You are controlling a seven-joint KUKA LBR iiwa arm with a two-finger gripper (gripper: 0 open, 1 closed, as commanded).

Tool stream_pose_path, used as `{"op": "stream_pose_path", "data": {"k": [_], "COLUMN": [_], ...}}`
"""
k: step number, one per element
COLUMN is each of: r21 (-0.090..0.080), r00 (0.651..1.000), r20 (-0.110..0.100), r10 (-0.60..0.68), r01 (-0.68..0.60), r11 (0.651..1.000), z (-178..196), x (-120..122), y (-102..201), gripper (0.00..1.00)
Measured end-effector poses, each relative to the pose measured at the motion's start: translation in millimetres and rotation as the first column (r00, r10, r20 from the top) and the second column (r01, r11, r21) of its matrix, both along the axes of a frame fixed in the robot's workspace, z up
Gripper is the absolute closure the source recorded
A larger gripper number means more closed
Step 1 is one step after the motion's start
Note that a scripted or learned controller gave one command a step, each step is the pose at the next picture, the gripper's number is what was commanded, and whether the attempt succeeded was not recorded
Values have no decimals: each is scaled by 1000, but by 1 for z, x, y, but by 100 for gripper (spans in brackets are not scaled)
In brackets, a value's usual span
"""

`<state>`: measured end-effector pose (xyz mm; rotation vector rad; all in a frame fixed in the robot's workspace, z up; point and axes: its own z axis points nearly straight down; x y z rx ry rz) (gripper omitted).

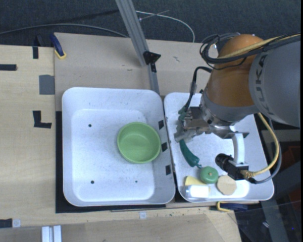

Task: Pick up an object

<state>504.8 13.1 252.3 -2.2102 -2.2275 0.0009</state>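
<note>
The arm leans in over the right bin, its gripper low near that bin's left wall, just above a dark green curved tool that lies on the floor there. From where I stand it looks like the approach step of a pick, nothing lifted yet, and I cannot tell how the gripper is set, since the wrist hides it. The green tool seems the likely target; the next move would call for a straight drop onto its upper end, staying clear of the bin wall beside it. Near the front edge sit a green round knob, a yellow wedge, a white block and a tan disc, close together. A green bowl rests in the left bin, well apart.
</note>
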Motion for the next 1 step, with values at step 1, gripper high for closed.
{"op": "stream_pose_path", "data": {"k": [1], "r21": [-2], "r00": [1000], "r20": [-3], "r10": [-2], "r01": [2], "r11": [1000], "z": [-19], "x": [-3], "y": [50], "gripper": [100]}}
